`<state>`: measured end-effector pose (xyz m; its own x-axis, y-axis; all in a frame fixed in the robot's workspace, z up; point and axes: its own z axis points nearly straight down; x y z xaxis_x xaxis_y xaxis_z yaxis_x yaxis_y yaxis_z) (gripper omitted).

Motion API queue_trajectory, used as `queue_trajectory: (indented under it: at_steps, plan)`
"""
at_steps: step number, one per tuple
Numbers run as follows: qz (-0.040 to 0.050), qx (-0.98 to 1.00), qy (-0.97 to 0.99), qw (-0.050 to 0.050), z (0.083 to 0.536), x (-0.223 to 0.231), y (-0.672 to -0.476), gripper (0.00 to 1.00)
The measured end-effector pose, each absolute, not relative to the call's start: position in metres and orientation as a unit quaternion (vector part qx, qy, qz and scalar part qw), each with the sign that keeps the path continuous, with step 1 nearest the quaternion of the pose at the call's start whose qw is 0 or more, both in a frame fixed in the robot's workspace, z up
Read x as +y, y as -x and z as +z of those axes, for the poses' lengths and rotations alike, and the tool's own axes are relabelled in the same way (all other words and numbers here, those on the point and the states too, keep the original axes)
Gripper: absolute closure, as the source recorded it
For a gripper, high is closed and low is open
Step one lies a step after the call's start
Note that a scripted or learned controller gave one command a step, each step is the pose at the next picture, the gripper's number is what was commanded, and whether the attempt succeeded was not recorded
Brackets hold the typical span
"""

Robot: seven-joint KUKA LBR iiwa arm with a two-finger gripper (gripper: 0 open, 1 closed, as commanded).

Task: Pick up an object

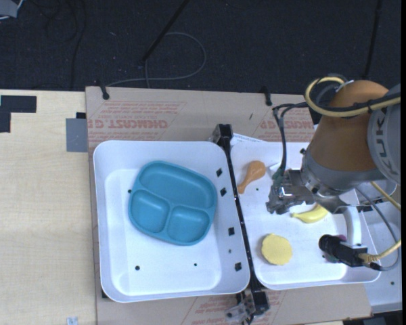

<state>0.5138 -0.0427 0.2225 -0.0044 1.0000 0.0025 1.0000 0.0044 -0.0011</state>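
— Where's something to pick?
— A yellow banana (311, 214) lies right of centre in the right bin (304, 276), a yellow disc (277, 249) lower left of it.
— And the gripper (282, 198)?
— Just left of the banana; whether it's open, I cannot tell.
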Motion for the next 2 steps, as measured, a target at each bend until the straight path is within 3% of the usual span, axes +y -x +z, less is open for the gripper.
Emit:
queue_trajectory:
  at_steps: [2]
  plan:
    - [0.0009,-0.709,0.706,0.002,0.215,0.073,-0.524,1.00]
